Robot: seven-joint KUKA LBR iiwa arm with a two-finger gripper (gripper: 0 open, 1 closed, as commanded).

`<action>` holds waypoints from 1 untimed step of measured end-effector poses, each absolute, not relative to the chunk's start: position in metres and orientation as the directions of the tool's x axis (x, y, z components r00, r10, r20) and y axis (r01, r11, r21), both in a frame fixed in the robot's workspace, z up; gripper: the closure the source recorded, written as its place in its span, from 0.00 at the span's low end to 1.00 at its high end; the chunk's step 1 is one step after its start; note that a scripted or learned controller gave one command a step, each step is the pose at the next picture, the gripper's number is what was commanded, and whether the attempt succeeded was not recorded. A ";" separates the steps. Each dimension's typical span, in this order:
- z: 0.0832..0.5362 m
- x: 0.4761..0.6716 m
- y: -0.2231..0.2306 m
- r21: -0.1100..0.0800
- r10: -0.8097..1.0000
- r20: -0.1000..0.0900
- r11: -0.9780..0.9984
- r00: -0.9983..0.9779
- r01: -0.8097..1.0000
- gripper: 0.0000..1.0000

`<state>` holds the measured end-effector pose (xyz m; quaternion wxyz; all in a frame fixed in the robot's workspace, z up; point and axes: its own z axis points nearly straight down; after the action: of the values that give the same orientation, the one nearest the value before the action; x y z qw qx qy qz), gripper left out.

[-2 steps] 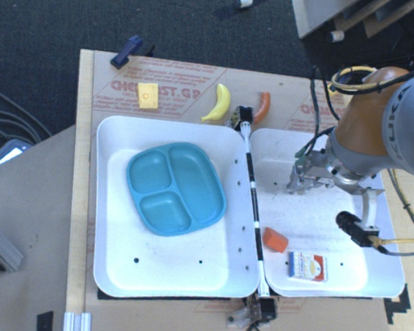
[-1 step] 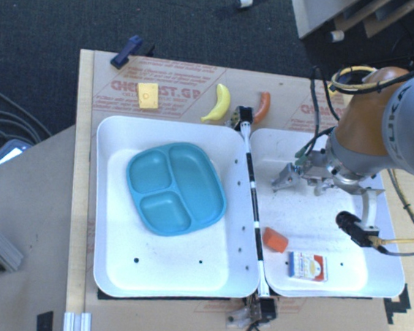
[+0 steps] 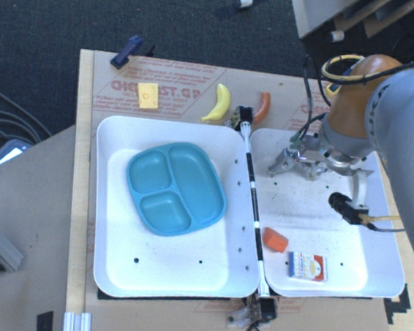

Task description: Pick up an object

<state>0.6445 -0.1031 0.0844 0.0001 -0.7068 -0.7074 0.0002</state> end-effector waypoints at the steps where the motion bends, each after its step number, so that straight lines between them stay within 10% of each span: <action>1: 0.085 0.667 -0.167 0.002 1.000 -0.002 0.000 0.000 1.000 0.00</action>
<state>0.6666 -0.1673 0.0851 -0.0011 -0.7072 -0.7070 0.0000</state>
